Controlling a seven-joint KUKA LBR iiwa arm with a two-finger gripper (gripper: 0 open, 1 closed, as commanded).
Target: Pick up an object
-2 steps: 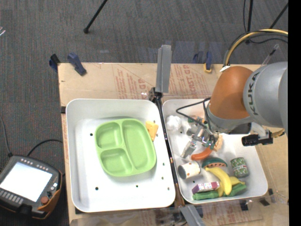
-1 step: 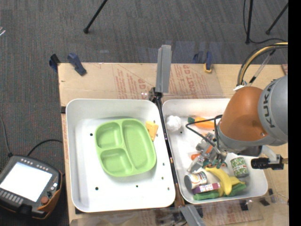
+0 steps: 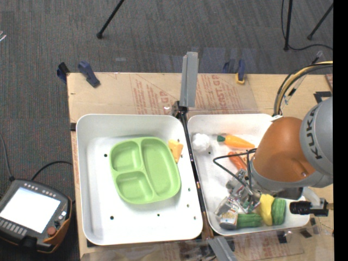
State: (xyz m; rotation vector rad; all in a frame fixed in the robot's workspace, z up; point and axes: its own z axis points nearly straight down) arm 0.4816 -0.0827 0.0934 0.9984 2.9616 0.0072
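My gripper [image 3: 238, 199] reaches down into the near part of the right bin [image 3: 209, 162], under the orange wrist band. It hangs just above a small packet with a yellow label [image 3: 228, 218] and a green cucumber [image 3: 248, 220]. A yellow piece [image 3: 266, 207] and a green piece [image 3: 279, 211] lie right beside it. Farther back in that bin are a carrot [image 3: 239, 141], a second orange-red piece [image 3: 237, 160] and a white lump [image 3: 201, 141]. Nothing is visibly lifted by the gripper.
The left bin [image 3: 92, 145] holds a green divided plate [image 3: 145, 170] and a small orange wedge [image 3: 175, 149] by its right wall. A grey post [image 3: 189, 80] stands behind the bins. A teach pendant [image 3: 32, 213] lies on the floor at left.
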